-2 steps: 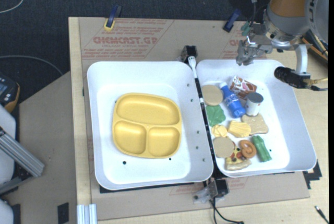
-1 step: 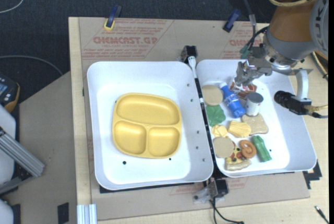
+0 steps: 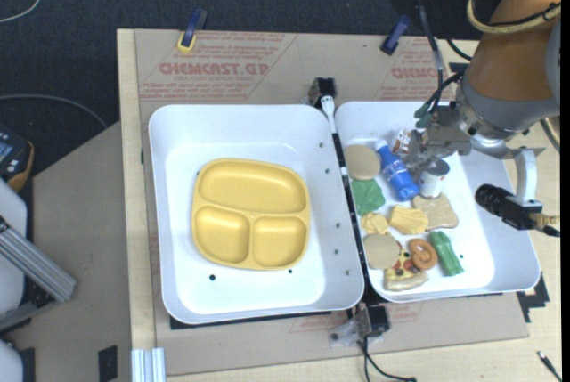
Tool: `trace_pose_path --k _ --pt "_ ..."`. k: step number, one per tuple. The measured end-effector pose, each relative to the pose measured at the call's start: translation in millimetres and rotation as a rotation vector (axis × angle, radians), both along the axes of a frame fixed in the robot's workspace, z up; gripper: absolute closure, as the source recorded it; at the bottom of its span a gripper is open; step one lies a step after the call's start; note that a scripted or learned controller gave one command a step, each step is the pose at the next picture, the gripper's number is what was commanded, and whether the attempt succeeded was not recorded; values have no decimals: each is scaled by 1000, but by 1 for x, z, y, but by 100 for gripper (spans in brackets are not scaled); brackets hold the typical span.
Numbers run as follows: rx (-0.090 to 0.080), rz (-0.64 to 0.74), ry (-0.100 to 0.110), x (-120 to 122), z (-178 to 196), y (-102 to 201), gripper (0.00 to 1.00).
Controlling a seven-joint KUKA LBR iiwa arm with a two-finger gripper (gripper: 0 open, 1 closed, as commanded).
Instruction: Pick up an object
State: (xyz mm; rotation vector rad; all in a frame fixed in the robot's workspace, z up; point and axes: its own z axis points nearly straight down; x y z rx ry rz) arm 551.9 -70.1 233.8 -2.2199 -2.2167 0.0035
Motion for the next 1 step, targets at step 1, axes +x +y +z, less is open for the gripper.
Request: trace_pose_path --k 1 --pt "-1 1 -2 -9 -1 -1 100"
